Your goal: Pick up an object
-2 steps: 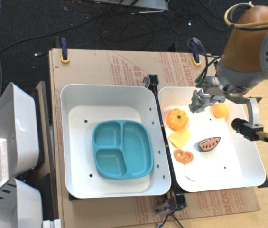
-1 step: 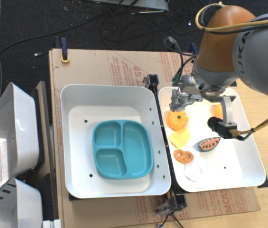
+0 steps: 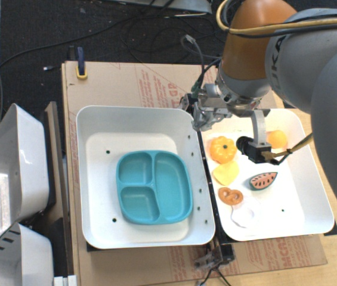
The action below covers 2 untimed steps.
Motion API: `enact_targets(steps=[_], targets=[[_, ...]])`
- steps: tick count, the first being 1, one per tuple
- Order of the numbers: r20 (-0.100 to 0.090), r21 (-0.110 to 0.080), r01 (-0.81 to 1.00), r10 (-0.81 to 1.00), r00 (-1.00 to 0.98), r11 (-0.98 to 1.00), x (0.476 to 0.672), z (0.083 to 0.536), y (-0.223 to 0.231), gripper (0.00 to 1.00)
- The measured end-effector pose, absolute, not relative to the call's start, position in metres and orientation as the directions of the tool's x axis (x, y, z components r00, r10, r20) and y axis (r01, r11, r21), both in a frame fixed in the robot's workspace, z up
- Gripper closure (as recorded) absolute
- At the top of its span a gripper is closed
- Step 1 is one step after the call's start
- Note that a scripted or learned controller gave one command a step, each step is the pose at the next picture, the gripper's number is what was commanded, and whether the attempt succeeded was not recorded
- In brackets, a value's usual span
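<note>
Orange pumpkin toy [image 3: 222,149]: my reference mark in the camera view. It lies in the right-hand bin [image 3: 296,216], close to the wall that this bin shares with the left-hand bin [image 3: 80,177].

The other candidate objects for picking lie in the same bin as the pumpkin:
- A yellow piece [image 3: 226,173] lies just beside the pumpkin on its near side. I cannot tell whether the two touch.
- A brown pretzel toy [image 3: 231,196] lies beyond the yellow piece, nearer the camera, along the same line from the pumpkin.
- A watermelon slice [image 3: 263,180] lies to the pumpkin's right and nearer the camera, apart from it.
- An orange ball [image 3: 277,139] lies to the pumpkin's right and slightly farther back.

The gripper [image 3: 204,117] hangs up and to the left of the pumpkin, over the shared bin walls. From my remote station I cannot tell whether it stands wide or narrow.

The grey arm [image 3: 317,52], with its orange band [image 3: 254,22], extends up and to the right of the pumpkin.

A teal three-compartment plate [image 3: 154,186] rests flat to the pumpkin's left, across the shared walls, in the left-hand bin. Both bins sit on a cardboard sheet [image 3: 138,82].
</note>
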State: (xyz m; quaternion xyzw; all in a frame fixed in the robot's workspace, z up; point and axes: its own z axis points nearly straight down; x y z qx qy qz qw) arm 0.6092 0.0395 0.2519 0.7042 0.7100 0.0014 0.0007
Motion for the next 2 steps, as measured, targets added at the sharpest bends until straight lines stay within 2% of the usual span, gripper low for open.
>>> enact_targets(steps=[1, 2], targets=[[0.001, 0.002, 1.000, 1.000, -0.008, 0.008, 0.6260, 0.2456, 0.0923, 1.00], [-0.001, 0.001, 1.000, 1.000, -0.003, 0.003, 0.6253, 0.2459, 0.0888, 0.00]])
